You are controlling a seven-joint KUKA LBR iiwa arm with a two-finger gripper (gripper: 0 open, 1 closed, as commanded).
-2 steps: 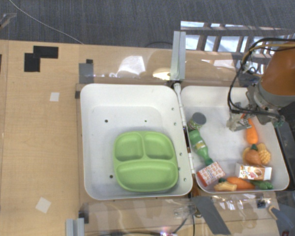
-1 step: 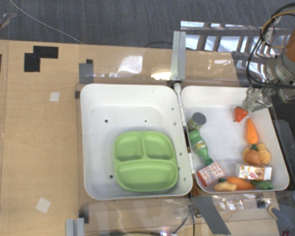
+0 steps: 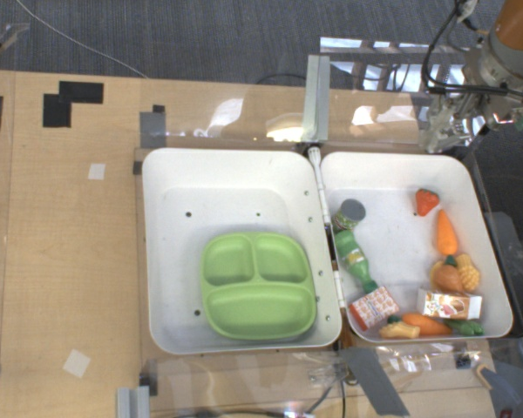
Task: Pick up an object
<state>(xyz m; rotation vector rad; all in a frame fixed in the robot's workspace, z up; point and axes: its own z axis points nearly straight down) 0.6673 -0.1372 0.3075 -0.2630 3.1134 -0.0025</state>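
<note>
Nine or so small toys in the right bin, all nearer the camera than the gripper. Hangs over that bin's far rim, by the far right corner; cannot tell whether the jaws are open or closed, too cluttered up there to read. Holds nothing that can be seen.

Closest to the jaws: a red strawberry, just toward the camera and slightly to the view's left. Right beyond it from the jaws, a carrot, long axis running nearly straight away from them, tipped a little toward the side wall. Farther out and well to the view's left of the jaws, a green bottle lying flat along the divider, slanted.

Probably favours the strawberry: short drop, bare white floor all round it, nothing touching. Looks less roomy at the near wall, with boxes and food packed together.
</note>
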